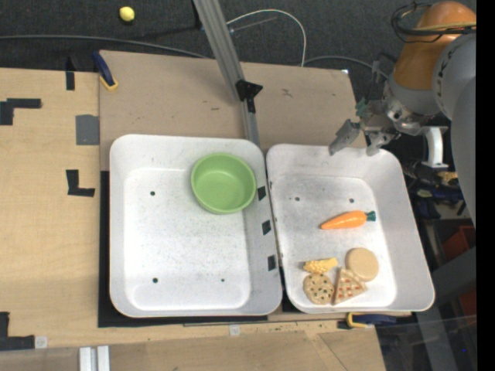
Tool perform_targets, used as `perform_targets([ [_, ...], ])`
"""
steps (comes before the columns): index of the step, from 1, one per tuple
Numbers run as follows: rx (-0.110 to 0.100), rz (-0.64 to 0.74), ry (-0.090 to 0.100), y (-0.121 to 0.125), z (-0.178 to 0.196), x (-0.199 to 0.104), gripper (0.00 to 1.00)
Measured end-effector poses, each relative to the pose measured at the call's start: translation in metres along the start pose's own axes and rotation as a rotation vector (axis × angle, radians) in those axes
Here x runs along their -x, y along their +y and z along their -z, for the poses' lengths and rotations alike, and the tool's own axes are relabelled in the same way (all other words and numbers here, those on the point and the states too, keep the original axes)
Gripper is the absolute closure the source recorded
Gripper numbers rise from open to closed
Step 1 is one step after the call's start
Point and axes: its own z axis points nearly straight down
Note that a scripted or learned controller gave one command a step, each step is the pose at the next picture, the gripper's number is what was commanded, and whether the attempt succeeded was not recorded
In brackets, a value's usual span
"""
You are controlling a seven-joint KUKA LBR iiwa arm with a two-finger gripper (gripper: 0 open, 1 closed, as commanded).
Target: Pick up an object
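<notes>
On the left of my surface (46,207) sits the left bin (131,284), a shallow white tray with speckled floor, and the one thing in it is a light green bowl (223,182), round and upright, resting near the bin's far right corner, close to the wall it shares with its neighbour. The right bin (410,284) lies just beside it, the two rims touching along the middle. Toward the right bin's centre, somewhat to the right, lies an orange carrot (344,221) with a small dark green top, stretched nearly crosswise with its tip pointing left and its green end toward the right wall. Along the near edge of that bin a cluster of small toy foods huddles together: a yellow corn piece (319,266), a round speckled cookie (318,288) just below it, a pizza slice (347,287) with red dots touching the cookie's right side, and a plain tan bun (361,263) above the slice. My pincer (362,141) hangs over the far right corner of the right bin, well apart from the carrot and the cluster, its two dark fingers (341,139) spread apart with nothing between them.
</notes>
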Motion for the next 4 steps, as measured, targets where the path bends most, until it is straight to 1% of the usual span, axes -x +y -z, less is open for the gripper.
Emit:
perform_targets([
  [1, -0.001, 0.0, 0.0, -0.009, -0.057, 0.005, 0.0],
  [2, -0.004, -0.002, -0.004, -0.01, -0.086, 0.007, 0.0],
  [3, -0.005, -0.001, -0.002, -0.01, -0.077, 0.006, 1.0],
  [4, 0.011, 0.0, 0.0, 0.0, -0.022, 0.002, 1.0],
])
